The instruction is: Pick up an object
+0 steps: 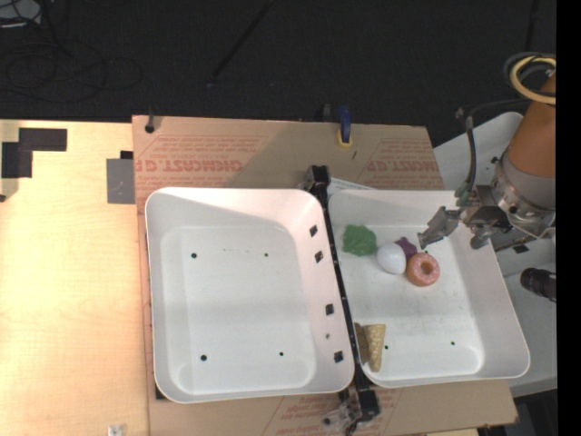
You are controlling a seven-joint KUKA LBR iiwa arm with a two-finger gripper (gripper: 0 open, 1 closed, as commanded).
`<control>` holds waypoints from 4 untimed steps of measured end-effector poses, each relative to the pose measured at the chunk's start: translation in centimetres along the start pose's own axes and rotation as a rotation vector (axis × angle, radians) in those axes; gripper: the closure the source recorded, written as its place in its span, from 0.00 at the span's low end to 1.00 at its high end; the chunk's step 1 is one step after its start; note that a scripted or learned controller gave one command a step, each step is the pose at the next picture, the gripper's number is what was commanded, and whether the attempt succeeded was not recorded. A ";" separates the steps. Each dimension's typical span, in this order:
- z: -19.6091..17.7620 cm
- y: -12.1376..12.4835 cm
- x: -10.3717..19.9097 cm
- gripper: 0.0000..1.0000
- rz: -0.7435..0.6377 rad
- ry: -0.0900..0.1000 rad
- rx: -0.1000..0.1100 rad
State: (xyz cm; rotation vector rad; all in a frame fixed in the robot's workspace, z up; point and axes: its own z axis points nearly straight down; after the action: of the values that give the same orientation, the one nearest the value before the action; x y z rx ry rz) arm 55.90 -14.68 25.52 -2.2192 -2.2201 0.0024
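Note:
Several small objects lie in the right bin (490, 334): a green leafy lump (359, 240), a white ball with a purple tip (393, 257), a pink-brown donut (423, 270) touching that ball, and a tan cone-like wedge (371, 345) by the bin's near left wall. My gripper (452, 234) hangs over the bin's far right part, just up and right of the donut. It is open, its fingers spread wide with nothing between them. One fingertip (427, 236) reaches toward the purple tip.
The left bin (172, 243) sits beside the right one, with a black clip strip (329, 271) along their shared edge. Brown cardboard (227, 153) lies under both bins. A pale wooden benchtop (64, 289) spreads to the left.

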 end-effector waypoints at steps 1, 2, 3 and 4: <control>8.4 6.4 -4.1 0.00 -0.001 -0.003 -0.004; 15.1 1.2 -1.0 0.00 0.001 -0.007 -0.014; 14.2 1.1 -1.3 1.00 0.009 -0.007 -0.014; 6.4 -1.2 2.8 1.00 -0.002 0.001 -0.002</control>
State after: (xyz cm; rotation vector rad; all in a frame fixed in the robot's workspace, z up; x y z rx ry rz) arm 54.66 -11.92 19.16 -2.2178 -2.2230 -0.0012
